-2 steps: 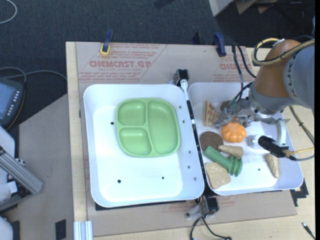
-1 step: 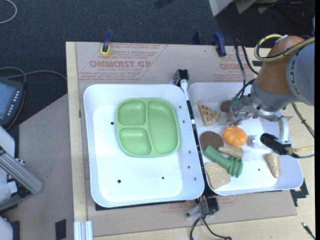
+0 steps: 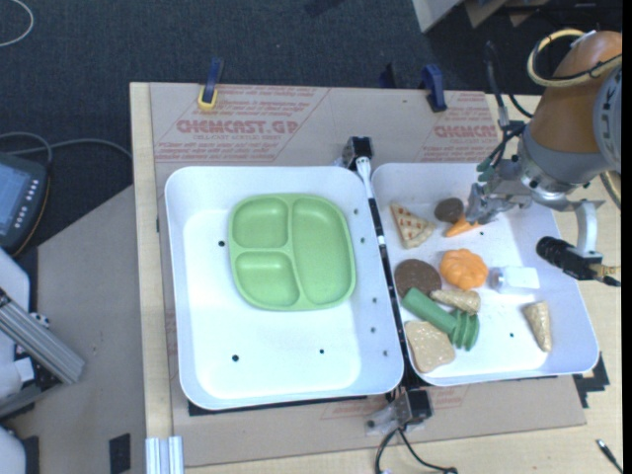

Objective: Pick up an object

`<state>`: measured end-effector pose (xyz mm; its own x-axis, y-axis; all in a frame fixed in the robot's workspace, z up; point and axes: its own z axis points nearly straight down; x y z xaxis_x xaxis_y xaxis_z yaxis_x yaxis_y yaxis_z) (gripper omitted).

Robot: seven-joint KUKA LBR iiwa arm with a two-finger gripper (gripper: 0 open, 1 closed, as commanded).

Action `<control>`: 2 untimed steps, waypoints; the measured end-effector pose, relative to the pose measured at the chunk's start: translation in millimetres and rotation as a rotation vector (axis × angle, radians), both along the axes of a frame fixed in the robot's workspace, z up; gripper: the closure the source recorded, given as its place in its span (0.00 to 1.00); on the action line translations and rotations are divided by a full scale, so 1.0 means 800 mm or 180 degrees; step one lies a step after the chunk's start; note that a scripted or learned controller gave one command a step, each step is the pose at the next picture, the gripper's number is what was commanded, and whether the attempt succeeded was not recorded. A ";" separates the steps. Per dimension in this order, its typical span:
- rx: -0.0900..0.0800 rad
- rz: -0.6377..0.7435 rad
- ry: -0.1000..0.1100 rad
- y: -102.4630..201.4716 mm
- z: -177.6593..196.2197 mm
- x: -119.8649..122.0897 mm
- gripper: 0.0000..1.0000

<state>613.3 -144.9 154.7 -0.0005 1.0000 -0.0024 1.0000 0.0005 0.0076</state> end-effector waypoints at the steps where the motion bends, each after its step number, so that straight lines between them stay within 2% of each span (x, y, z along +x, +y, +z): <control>1: 0.0001 0.0006 -0.0002 0.013 0.069 0.002 1.00; 2: 0.0003 0.0004 0.0008 0.013 0.090 0.004 1.00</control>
<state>616.2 -134.2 226.4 -0.0016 1.0000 -0.0014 1.0000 0.0016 0.0050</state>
